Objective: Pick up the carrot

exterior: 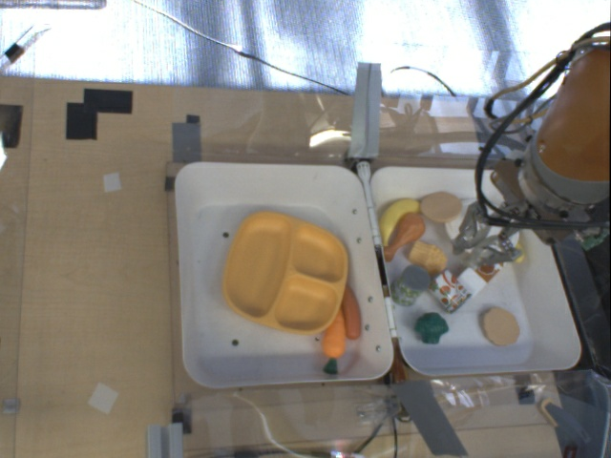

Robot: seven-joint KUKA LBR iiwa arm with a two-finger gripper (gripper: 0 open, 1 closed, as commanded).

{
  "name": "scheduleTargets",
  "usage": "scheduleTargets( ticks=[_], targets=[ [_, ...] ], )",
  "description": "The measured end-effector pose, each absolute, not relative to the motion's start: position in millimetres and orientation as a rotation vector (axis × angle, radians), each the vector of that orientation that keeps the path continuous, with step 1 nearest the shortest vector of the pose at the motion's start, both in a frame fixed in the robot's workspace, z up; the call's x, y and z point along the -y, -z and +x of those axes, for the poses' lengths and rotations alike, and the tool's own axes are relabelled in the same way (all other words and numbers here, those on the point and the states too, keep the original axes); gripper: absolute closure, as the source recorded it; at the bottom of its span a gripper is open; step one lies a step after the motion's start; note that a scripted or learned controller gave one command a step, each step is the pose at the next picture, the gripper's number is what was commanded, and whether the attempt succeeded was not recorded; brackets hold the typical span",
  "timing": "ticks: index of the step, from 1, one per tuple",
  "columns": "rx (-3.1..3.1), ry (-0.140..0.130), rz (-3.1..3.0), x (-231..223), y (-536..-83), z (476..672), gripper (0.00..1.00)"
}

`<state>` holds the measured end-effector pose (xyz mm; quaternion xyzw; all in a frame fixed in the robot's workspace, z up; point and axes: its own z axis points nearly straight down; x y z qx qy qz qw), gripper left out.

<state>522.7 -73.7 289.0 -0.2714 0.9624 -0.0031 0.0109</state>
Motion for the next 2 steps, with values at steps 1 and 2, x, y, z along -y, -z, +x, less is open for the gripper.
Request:
scheduleTargets(
  ticks=[1,2],
  targets=[
    [-3.066,0.013,-0.631,203.4,-350.3,507.9,1.00],
    [-3.064,0.009,-0.638,200.2,-349.6,508.9,0.00]
  ],
)
